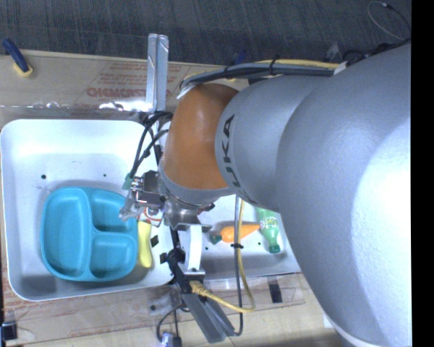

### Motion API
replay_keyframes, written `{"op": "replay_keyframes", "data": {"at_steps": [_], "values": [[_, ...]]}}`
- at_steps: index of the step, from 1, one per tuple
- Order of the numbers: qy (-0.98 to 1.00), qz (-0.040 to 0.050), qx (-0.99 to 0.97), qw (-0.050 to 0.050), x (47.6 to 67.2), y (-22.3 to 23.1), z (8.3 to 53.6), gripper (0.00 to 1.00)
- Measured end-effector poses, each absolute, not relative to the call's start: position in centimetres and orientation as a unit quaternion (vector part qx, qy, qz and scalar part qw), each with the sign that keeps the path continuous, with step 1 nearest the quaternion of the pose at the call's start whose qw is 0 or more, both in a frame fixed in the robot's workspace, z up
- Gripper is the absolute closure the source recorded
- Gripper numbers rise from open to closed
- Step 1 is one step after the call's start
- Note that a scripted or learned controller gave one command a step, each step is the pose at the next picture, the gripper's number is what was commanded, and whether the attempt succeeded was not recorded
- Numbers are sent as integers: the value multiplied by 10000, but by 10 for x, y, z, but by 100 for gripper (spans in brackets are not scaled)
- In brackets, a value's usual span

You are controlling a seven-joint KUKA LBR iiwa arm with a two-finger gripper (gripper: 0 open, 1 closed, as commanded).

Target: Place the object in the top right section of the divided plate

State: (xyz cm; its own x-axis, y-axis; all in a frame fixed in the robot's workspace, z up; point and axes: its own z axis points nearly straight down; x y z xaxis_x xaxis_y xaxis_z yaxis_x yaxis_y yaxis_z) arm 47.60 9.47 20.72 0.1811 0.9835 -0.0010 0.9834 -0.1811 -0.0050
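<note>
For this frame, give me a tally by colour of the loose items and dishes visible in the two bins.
Blue: 1, the divided plate in the left bin
Yellow: 1, a long item at the plate's right edge
Orange: 1, a carrot-like item
Green: 1, a bottle-like item beside the orange one
Total: 4; the arm may hide others.

The divided plate [83, 233] is light blue, lying in a white bin [29, 157]. At its three o'clock edge lies a yellow object [145, 248]. Further toward three o'clock, an orange carrot-like piece [239, 232] and a green bottle [270, 231]. The arm [311, 157] is grey with an orange band [192, 139].
</note>
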Motion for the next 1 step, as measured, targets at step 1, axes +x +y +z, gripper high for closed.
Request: {"op": "replay_keyframes", "data": {"at_steps": [1], "values": [[-5565,13,-8308,6,476,121,255,100]]}}
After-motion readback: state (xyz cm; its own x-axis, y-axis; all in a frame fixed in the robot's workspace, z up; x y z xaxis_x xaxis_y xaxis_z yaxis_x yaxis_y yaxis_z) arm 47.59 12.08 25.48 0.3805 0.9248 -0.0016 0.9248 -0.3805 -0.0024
